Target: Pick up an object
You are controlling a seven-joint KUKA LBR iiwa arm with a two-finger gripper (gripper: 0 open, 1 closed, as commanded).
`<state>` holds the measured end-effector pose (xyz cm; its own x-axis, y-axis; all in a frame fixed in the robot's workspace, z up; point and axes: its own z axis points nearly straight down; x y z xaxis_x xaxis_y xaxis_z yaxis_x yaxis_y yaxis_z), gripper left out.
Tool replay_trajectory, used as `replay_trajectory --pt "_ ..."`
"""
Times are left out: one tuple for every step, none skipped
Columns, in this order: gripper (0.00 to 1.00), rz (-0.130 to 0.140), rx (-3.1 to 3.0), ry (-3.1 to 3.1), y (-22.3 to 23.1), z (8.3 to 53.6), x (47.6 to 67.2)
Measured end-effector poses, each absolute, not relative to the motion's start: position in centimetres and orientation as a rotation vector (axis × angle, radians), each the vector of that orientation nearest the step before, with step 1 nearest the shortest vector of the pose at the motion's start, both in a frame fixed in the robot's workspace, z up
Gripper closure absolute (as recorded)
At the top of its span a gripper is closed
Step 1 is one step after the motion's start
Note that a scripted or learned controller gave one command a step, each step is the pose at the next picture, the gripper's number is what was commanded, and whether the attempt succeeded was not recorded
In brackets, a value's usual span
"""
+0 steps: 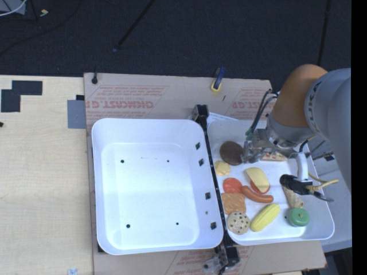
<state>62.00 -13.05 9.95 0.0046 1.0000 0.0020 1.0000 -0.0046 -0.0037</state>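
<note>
The left white bin is the largest thing on the bench, and beside it, touching along a shared edge, sits the right white bin crowded with toy food. The grey arm reaches in from the right, its orange band above the wrist, and its gripper hangs low over the far part of the right bin, just beside a brown round piece; whether its fingers are spread or closed cannot be told. Nearer the camera lie a yellow corn cob, a red sausage, a tan cracker, a speckled cookie and a green disc.
</note>
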Motion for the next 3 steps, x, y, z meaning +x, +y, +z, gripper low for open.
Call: replay_trajectory --pt "1.00 -0.008 -2.216 -2.230 -1.6 19.2 64.6" --pt "1.00 -0.016 -2.224 -2.230 0.4 33.2 64.5" --pt "1.00 0.005 -2.224 -2.217 -2.9 30.1 64.4"
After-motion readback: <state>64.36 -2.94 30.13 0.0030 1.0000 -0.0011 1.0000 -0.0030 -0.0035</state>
